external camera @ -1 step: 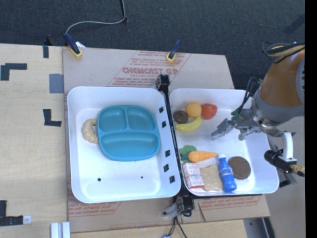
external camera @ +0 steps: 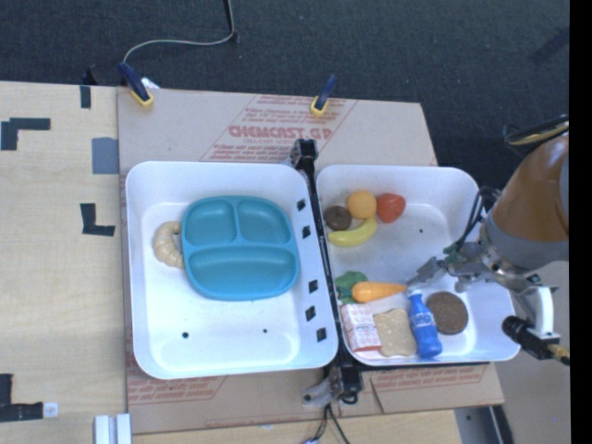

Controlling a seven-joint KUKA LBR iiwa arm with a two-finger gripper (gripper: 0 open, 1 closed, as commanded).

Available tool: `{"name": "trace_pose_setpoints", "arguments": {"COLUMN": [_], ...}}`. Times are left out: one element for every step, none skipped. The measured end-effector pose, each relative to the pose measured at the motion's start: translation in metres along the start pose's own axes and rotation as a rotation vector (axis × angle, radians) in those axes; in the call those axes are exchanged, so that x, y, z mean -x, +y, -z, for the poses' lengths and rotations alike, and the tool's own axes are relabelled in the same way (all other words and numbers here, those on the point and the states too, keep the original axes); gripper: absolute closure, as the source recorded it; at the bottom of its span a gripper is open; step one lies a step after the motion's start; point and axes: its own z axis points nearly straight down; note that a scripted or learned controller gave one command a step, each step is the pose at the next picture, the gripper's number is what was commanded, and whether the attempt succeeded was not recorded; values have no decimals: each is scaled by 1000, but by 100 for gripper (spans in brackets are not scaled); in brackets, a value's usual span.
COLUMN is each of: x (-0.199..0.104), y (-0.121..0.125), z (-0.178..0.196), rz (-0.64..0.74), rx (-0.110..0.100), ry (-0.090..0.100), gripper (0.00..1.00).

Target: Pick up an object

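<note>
One arm (external camera: pixel 532 202) reaches in from the right, bent low over the right bin (external camera: pixel 435 178); its gripper (external camera: pixel 444 268) hangs above the bin floor, and whether it is parted or clenched cannot be told. Just below it lie one blue bottle (external camera: pixel 424 325) and one brown disc (external camera: pixel 450 313). Further left: one carrot (external camera: pixel 377 291), one banana (external camera: pixel 351 235), one orange (external camera: pixel 362 203), one tomato (external camera: pixel 391 206). One blue plate (external camera: pixel 240 247) sits in the left bin (external camera: pixel 222 350).

Red print on the cardboard sheet (external camera: pixel 268 132) under the bins reads "CHEMCAST"
</note>
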Motion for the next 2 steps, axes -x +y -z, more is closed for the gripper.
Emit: {"name": "trace_pose_setpoints", "arguments": {"x": [-46,-47], "y": [-14,-14], "z": [-42,-33], "rz": [1,0], "rx": [14,14], "ry": [-6,-6], "gripper": [0,100]}}
